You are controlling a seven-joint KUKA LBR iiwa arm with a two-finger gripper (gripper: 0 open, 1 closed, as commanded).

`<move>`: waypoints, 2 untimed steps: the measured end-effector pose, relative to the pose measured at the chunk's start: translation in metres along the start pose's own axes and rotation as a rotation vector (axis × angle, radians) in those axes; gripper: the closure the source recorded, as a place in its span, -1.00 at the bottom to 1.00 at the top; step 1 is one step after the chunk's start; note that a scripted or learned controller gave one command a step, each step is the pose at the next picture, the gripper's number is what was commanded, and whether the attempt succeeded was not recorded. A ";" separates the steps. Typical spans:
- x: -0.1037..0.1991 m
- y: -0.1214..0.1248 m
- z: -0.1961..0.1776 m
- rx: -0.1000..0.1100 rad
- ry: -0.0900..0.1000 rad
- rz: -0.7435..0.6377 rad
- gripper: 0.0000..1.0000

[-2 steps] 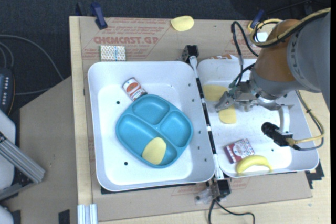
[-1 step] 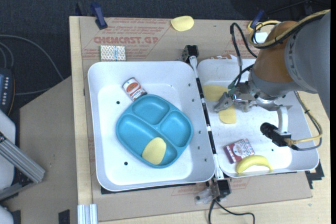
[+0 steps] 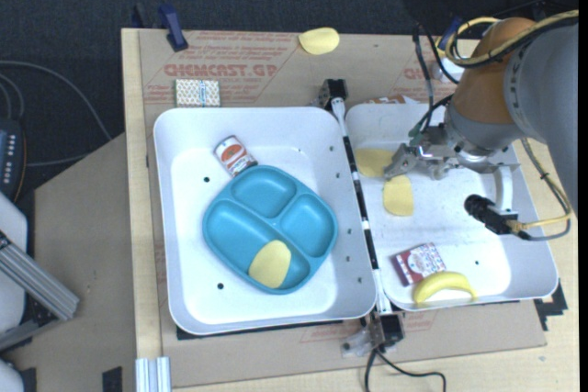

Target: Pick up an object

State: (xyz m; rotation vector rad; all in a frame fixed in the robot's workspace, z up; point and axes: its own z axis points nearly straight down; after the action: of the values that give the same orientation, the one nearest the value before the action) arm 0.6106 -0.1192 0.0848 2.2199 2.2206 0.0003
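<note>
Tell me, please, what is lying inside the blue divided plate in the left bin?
A pale yellow rounded piece lies in the near compartment of the blue divided plate. The other two compartments show bare blue. Whatever is under the yellow piece or the plate is covered.

blue clamp [image 3: 171, 26], patterned packet [image 3: 197, 92] on cardboard [image 3: 239, 60].

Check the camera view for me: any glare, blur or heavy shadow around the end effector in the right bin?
Camera view: lighting is even and soft; the shallow white right bin shows mild brightness, no blown-out glare. The end effector looks slightly soft and casts a faint shadow on the bin floor beside the pale yellow flat piece. The blue divided plastic plate is sharp.
</note>
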 end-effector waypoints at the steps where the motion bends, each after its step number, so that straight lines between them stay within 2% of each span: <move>1: 0.016 -0.028 0.000 0.003 0.002 0.000 -1.00; 2: -0.001 0.002 0.000 0.000 0.000 -0.001 -1.00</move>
State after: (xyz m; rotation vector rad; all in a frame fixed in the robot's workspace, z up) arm 0.6126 -0.1200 0.0848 2.2194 2.2212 0.0001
